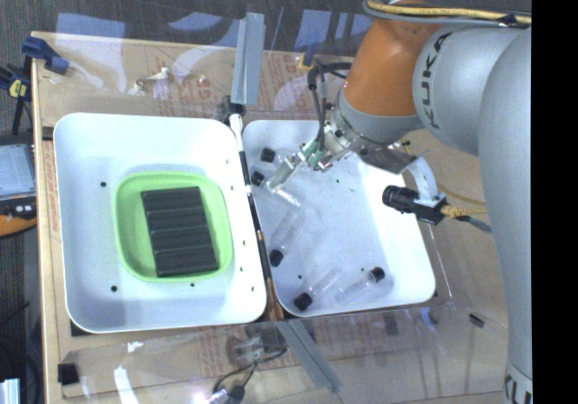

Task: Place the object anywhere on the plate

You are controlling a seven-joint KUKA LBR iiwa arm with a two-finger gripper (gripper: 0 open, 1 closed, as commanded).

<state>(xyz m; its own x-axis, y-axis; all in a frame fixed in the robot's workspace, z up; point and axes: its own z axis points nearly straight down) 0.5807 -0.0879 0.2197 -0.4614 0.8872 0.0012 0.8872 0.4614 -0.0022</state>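
A green plate point(129, 244) lies in the left white bin point(77, 167), and a dark ridged block point(180, 230) rests on its middle. In the right bin point(397, 248) lie several clear tubes with black caps: one near the front point(339, 285), one in the middle point(287, 232). My gripper point(309, 156) hangs low over the back left part of the right bin, under the orange band of the arm. A clear slanted piece point(282, 172) reaches from it toward a black cap point(257, 179) by the bin's left wall; whether it is gripped is unclear.
The big grey arm point(461, 50) covers the right bin's back right corner. A black cylinder on a cable point(411, 201) juts over the right rim. A metal bar point(246, 59) stands behind the two bins, whose inner walls meet in a ridge point(253, 212).
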